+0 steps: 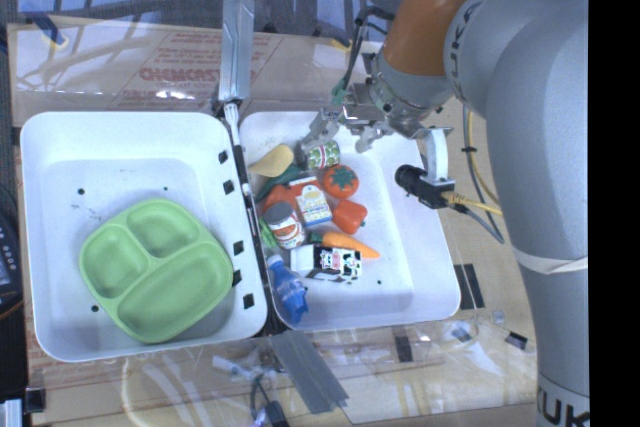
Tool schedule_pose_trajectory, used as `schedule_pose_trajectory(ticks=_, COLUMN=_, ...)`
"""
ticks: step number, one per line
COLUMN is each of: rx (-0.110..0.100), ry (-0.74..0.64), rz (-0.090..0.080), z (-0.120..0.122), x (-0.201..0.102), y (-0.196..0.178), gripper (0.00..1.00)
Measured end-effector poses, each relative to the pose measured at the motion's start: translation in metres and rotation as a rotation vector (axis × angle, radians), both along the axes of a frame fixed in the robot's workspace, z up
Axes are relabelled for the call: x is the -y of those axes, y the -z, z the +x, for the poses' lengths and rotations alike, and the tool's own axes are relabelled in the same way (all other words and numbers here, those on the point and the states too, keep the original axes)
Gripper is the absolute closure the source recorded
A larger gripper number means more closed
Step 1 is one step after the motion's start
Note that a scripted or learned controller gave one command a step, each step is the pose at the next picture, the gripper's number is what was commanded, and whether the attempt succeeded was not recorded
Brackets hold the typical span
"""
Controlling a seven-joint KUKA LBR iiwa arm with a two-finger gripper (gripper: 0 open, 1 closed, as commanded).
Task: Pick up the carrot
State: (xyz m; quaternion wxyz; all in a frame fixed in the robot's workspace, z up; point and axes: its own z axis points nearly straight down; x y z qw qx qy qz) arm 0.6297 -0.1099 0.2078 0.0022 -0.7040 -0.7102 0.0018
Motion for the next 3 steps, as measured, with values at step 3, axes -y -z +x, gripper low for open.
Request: schedule_pose_trajectory(ticks=3, rx=0.004, ry=-0.578, rz=0.002, z=-0.131, x=0.096, y=0.099, gripper=0.00)
